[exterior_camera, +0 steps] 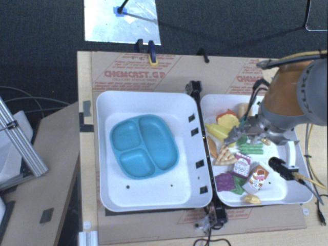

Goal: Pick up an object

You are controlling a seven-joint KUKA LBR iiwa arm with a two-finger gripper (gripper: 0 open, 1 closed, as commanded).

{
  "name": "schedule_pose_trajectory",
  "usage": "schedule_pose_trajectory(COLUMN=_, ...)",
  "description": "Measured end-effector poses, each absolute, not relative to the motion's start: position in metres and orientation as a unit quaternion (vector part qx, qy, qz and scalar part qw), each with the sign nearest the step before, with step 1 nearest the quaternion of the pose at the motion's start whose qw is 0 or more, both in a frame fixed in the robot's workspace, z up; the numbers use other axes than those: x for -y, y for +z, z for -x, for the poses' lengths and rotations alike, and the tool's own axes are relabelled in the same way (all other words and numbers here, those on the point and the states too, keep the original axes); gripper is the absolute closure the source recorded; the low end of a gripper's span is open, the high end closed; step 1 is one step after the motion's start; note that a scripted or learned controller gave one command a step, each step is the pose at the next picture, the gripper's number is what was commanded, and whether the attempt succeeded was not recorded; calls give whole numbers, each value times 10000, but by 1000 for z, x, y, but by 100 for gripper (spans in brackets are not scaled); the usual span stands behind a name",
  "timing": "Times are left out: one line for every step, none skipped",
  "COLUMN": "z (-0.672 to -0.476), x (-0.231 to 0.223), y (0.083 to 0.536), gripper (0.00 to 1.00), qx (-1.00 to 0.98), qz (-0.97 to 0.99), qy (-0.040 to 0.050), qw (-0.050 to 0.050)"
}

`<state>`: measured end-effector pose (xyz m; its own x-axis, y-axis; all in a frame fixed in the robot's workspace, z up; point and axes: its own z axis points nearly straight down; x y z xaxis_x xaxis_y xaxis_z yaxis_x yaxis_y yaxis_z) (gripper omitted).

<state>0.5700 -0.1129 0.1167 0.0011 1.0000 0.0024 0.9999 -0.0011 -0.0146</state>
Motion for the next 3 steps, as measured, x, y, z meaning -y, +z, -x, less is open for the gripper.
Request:
schedule_pose_trajectory(z=-588, x=87, y=85, gripper=0, qx=7086, qz=7056, qy=-11, qw=-44)
schedule_pose_trajectory(z=-587, x=87, y=96, gripper=100, qx=7081, qz=7061, qy=-13, qw=-15)
schedule_pose_trajectory(z=-532, x=21, y=189, gripper=100, qx=7103, qz=7039, qy=-25, qw=-2)
